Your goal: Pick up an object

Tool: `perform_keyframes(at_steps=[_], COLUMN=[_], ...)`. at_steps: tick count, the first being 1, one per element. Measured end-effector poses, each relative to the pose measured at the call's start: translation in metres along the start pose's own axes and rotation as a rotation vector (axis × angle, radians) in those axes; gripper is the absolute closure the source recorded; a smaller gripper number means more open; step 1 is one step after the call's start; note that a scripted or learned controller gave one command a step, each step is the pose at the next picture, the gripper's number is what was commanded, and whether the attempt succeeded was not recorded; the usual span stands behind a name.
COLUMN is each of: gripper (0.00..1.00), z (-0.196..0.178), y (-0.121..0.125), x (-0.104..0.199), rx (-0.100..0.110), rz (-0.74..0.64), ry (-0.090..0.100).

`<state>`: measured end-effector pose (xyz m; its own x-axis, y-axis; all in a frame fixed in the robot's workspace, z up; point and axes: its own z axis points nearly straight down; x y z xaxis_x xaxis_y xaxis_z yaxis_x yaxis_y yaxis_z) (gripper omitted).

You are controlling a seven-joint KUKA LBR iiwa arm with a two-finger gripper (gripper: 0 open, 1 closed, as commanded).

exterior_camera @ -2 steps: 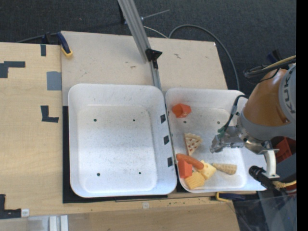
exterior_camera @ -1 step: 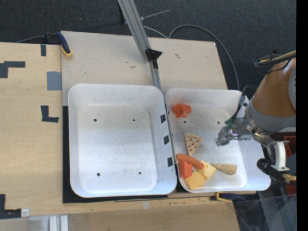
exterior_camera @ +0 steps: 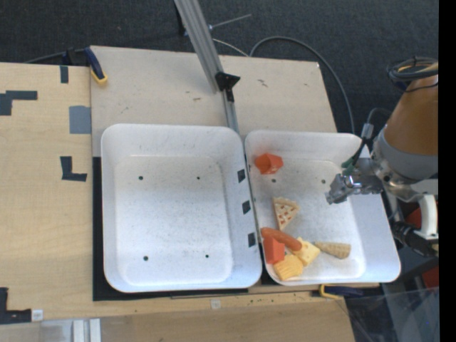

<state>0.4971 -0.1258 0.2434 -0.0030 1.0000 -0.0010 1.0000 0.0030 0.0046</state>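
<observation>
Hovering over the right bin (exterior_camera: 370, 262), gripper (exterior_camera: 336, 193) sits near its right wall; can't tell how it's set from this angle, nothing visibly held. Candidates all lie in that bin: orange block (exterior_camera: 268, 164) alone near the top-left corner, waffle-patterned wedge (exterior_camera: 285, 211) mid-left, and a cluster at the bottom, with a sausage-like piece (exterior_camera: 281, 238), yellow chunks (exterior_camera: 298, 258) and a cone (exterior_camera: 335, 249) just beside them. Look like light, rigid plastic toy food, probably slick. Best bet is the orange block: isolated, chunky, so pinch across its flat sides. Cluster pieces touch, so a grab there risks nudging neighbours. Left bin (exterior_camera: 114, 212) isn't in play.
</observation>
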Motion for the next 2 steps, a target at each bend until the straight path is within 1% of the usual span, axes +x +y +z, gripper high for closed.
perform_keyframes(at_steps=[1, 2], gripper=[1.00, 1.00], z=[-0.037, -0.035], y=[0.001, 0.006], x=[0.000, 0.057], rx=[0.002, 0.006], rz=[0.001, -0.004], ry=[0.000, 0.002])
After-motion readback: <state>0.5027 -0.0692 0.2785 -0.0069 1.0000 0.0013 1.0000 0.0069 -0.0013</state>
